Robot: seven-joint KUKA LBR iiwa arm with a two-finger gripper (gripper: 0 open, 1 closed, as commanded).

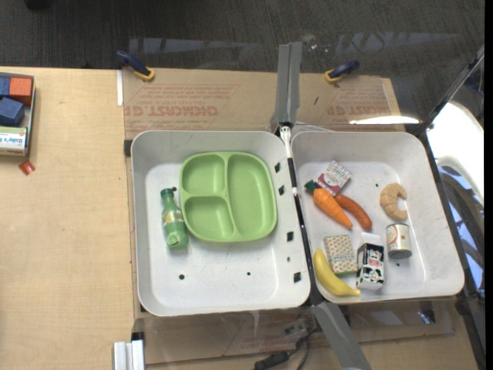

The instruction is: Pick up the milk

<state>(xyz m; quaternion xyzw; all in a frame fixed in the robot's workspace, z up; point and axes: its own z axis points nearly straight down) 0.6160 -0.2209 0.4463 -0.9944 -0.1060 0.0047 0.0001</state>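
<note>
Since the desk [62, 230] takes up most of the shot, I'll start there: pale wood, with a brown cardboard sheet [254, 99] clamped down at the back under the two white bins. The left bin [146, 284] and the right bin [431, 160] sit side by side, edges touching down the middle.

Biggest thing inside is a green divided plate [229, 195], in the left bin toward its back right. Just beside it on the left lies a green bottle [173, 220], cap pointing to the back.

Everything else is in the right bin. A banana [333, 277] curves along the front left corner. An orange carrot [332, 206] lies on a slant near the left wall, with a second reddish-orange piece [356, 211] right up against it; can't tell what that one is. A croissant [394, 200] sits toward the right side, well apart from the carrot.

The milk [371, 266] is a small carton with black and white cow patches. It's near the front of the right bin, just right of the banana's tip and close to the front wall. A tan packet [340, 253] is just beside it on the left, and a small can [398, 240] is just behind and to its right. A little pink and white packet [334, 177] sits at the back, above the carrot.

Over on the far left of the desk there's a box of coloured blocks [14, 114].
</note>
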